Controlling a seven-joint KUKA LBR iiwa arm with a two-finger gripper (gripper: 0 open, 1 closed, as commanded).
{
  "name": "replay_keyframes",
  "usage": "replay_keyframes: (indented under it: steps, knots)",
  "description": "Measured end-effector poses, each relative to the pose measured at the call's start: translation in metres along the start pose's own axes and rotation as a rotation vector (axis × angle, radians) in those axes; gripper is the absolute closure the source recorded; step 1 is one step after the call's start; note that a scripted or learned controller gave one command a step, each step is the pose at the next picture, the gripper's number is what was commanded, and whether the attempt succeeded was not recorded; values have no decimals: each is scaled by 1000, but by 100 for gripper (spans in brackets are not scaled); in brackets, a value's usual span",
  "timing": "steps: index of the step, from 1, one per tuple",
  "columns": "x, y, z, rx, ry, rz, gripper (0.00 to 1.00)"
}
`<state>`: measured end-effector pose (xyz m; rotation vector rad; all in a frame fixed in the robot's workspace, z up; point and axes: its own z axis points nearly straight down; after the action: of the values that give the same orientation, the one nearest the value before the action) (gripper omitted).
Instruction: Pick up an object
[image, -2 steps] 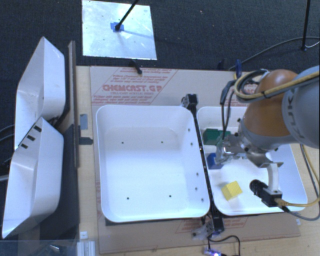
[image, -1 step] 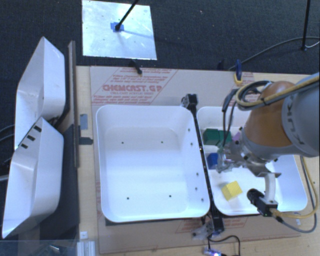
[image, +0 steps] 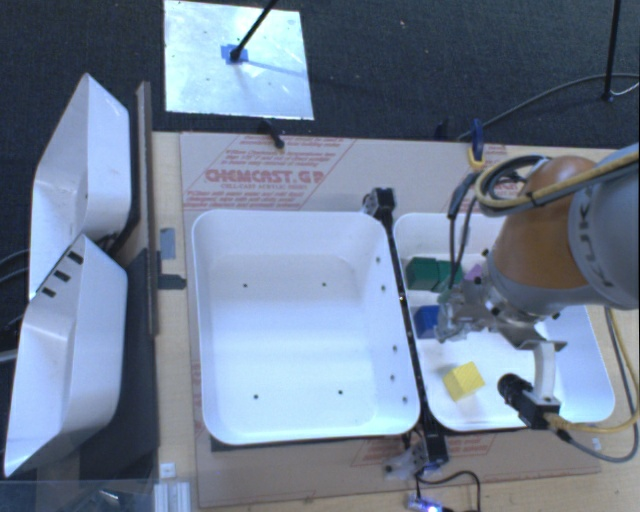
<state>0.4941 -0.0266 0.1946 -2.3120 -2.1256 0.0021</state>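
- Your gripper (image: 450, 322) sits low in the right bin (image: 590, 390), largely hidden beneath the arm's wrist; whether it grips anything, you cannot tell.
- The blue block (image: 427, 320) lies just beside it, partly covered.
- The yellow block (image: 464, 381) lies apart, nearer you; the green block (image: 428, 272) sits behind.

2 bins are set side by side on the bench (image: 300, 175), the left bin (image: 300, 330) beside the right bin (image: 590, 390). In the right bin, 1 block (image: 464, 381) is placed nearer the front, 1 block (image: 427, 321) by the left wall and 1 block (image: 428, 272) behind it. The arm (image: 545, 240) is positioned over the right bin.
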Motion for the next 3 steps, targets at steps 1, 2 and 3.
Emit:
replay_keyframes:
  steps: [1,2,3]
  knots:
    - [-12,0,10,0,0,-11,100]
    - [-7,6,-6,-1,0,-84,100]
    - [19,25,10,0,1,-86,100]
